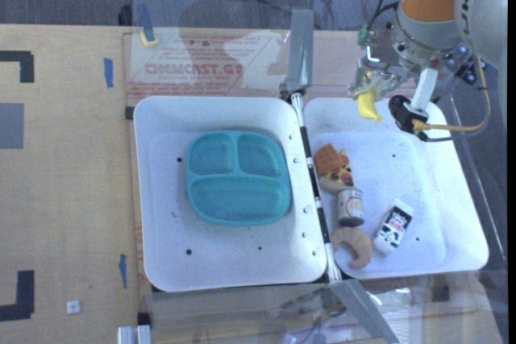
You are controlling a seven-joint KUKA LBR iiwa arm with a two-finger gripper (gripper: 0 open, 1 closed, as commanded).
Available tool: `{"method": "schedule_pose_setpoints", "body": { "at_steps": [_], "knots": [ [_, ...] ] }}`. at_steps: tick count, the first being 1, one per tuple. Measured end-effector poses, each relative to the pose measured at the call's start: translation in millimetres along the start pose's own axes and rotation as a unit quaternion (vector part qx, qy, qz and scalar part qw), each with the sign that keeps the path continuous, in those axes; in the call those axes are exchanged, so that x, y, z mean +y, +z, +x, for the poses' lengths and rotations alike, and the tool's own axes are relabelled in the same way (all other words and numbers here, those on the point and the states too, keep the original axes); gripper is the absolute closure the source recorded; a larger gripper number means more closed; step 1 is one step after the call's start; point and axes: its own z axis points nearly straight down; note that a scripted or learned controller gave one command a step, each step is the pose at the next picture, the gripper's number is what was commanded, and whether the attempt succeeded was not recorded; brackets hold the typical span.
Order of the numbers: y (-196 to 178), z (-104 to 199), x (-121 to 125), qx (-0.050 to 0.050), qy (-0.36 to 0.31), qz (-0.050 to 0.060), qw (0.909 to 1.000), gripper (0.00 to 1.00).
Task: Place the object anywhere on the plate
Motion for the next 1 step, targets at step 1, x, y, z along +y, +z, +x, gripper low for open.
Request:
{"method": "schedule_pose_setpoints", "body": {
  "at_steps": [1],
  "knots": [
    [59.1,62.0,-19.2,0.001,-0.032,0.001,0.9995,1.00]
  ]
}}
